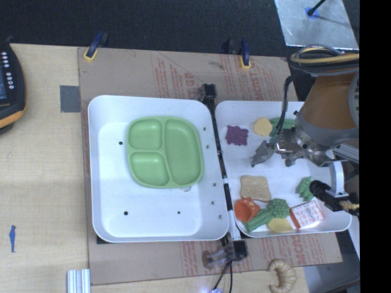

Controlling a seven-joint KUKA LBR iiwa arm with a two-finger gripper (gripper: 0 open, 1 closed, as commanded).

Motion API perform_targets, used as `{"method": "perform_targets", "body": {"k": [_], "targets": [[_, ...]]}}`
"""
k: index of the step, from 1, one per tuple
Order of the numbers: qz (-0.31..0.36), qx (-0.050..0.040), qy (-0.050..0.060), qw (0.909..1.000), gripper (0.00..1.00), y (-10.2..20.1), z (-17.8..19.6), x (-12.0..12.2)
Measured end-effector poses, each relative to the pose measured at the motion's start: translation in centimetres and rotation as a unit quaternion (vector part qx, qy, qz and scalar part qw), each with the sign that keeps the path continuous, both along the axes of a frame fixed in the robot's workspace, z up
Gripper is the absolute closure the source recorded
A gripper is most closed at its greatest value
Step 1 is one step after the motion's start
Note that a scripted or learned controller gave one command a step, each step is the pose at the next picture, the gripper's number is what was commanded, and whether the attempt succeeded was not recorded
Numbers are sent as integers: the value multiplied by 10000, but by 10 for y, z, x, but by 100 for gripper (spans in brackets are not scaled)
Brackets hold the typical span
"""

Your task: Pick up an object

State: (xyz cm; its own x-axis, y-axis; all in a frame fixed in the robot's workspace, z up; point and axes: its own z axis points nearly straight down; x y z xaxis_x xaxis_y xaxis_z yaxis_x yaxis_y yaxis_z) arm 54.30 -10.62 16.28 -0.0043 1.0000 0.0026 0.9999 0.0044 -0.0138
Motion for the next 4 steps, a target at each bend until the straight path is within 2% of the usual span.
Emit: {"method": "perform_targets", "body": {"k": [1, 2, 3, 4], "targets": [[-7, -7, -38, 10000, 0, 1, 43, -60], [4, 2, -27, 10000, 0, 7, -76, -62], [11, -16, -95, 10000, 0, 8, -64, 21], [10, -14, -90, 10000, 0, 12, -70, 96]]}}
